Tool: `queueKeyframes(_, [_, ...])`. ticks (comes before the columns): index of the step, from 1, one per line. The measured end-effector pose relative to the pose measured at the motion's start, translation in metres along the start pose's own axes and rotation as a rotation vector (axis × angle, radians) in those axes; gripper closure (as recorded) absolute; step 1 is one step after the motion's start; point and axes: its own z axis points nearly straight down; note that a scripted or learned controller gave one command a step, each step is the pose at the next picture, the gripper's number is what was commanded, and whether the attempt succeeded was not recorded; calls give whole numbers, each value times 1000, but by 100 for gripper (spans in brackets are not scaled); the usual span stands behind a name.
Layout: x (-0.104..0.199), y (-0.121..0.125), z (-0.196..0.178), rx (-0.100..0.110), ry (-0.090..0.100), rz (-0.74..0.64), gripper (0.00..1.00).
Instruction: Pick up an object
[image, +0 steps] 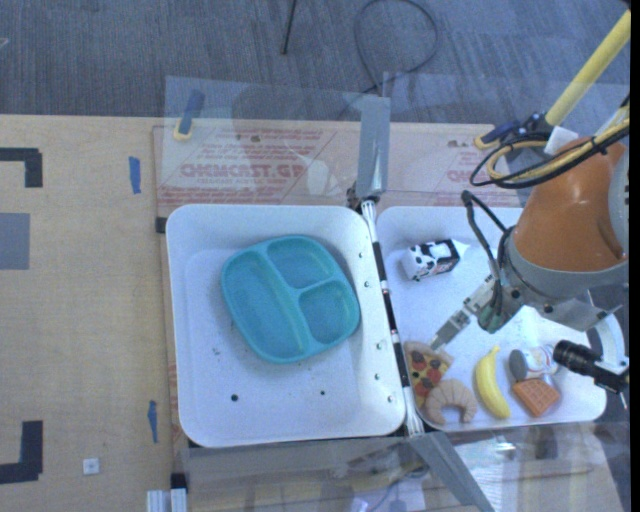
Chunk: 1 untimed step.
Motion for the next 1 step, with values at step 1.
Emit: queueKeyframes(1, [-28, -59, 10, 2, 3, -30, 0])
